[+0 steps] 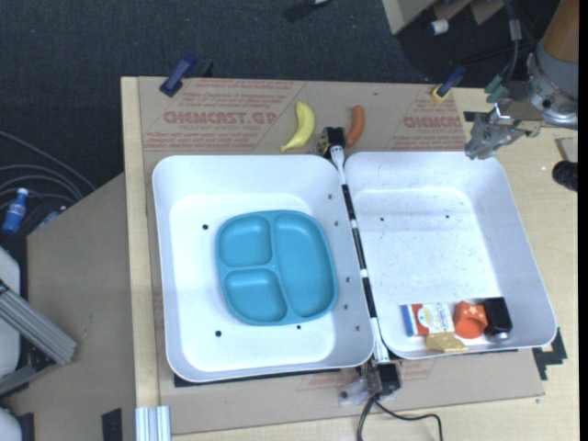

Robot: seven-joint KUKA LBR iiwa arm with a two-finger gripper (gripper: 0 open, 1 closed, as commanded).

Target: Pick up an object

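In the right bin point(432, 209), several small objects huddle at the near right corner: a white and red carton point(427, 317), an orange-red piece point(470, 321), a black block point(497, 315) and a yellow piece point(446, 342). A blue divided plate point(276, 266) lies in the left bin point(184, 209). My gripper point(480, 145) hangs over the far right corner of the right bin, well away from the objects, and I see nothing in it.
A yellow banana point(299, 127) and an orange toy point(355, 124) lie on the bench behind the bins. A blue clamp point(177, 75) sits at the far left corner of the board, and a small clip point(448, 84) at the far right. Cables run at the left.
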